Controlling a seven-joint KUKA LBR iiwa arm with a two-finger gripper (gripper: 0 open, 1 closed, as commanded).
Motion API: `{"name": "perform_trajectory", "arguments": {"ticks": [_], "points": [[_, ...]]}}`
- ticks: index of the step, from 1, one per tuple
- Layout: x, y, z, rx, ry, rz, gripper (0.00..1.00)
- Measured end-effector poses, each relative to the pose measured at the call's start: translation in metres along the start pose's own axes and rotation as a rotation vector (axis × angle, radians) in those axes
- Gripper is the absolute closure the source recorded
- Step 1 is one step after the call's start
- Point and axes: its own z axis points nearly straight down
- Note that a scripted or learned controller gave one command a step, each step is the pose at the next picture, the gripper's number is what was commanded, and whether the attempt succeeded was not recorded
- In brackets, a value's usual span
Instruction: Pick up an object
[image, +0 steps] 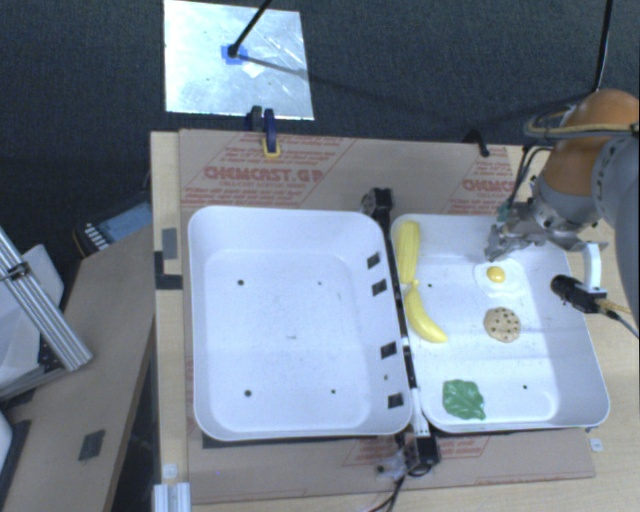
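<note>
While the two-finger gripper (497, 250) is poised at the upper right of the frame, just above the small fried-egg toy with a yellow yolk (496, 275) in the right-hand shallow white bin (575, 400), a straight, centred descent is advised. Whether anything is grasped cannot be told. No clear long axis is shown by the roundish egg.

Even bright light, soft focus, faint shadows
</note>
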Motion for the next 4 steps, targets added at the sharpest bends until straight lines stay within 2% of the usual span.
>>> {"name": "perform_trajectory", "arguments": {"ticks": [1,2,4], "points": [[0.076,-0.057,0.013,0.012,0.009,-0.001,1.0],[0.071,-0.053,0.0,0.002,0.004,0.004,1.0],[0.071,-0.051,-0.021,-0.003,0.004,0.005,1.0]]}}
